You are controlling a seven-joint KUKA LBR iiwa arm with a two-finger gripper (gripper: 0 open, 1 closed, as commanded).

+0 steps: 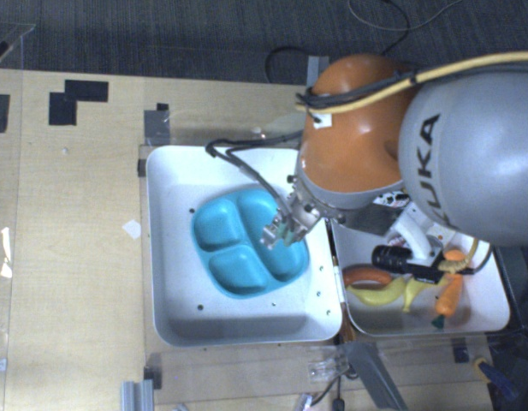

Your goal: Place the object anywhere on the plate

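Left bin (161, 255) holds the blue three-section plate (229, 268), which sits under the gripper (279, 230) and spreads out to its left. Right bin (496, 315), well right of the gripper, holds a banana (383, 295), a carrot (447, 296) and a red-brown item (364, 275) just beside the banana. A small greenish object (292, 235) shows right at the gripper tip, over the plate's right-hand section. It's too small for me to read its long axis or heading. I can't tell whether the gripper is clamped or released. The arm (469, 161) comes in from the right, with its orange band (353, 135) above the bin divider and the wrist slanting down-left onto the plate.
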